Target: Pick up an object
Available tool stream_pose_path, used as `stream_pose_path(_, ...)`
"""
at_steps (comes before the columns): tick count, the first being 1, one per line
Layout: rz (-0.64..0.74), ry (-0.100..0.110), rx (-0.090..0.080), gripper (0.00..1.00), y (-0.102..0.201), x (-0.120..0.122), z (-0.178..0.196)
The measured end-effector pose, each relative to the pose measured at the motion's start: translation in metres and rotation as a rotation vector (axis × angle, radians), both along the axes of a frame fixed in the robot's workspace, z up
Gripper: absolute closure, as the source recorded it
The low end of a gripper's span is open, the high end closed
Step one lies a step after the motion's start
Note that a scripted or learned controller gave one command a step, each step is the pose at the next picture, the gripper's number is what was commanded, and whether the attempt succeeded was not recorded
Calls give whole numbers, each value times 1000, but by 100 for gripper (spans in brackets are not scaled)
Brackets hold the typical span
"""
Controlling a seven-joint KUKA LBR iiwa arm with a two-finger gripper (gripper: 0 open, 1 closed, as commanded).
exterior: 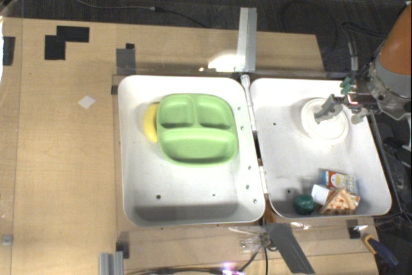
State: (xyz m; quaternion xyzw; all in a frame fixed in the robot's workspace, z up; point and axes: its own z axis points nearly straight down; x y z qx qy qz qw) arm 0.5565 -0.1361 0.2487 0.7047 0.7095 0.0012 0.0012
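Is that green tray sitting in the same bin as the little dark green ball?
No. The green tray lies in the left bin, while the dark green ball sits in the right bin, near its front edge.

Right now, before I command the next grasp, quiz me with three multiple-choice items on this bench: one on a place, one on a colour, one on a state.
1. Where does the divided tray lie?
A. left bin
B. right bin
C. on the bench outside the bins

2. What colour is the thing peeking from under that tray's left edge?
A. red
B. yellow
C. blue

3. How does the hand stand to the white round dish?
A. over its upper edge
B. far off, over the left bin
C. over the packets

Key: 1 A, the tray fills the left bin. 2 B, a yellow sliver shows. 3 A, the hand hangs over the dish's rim.
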Motion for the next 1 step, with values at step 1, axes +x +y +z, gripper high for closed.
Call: stream_pose_path(1,112,3,0,0,24,-69,-93)
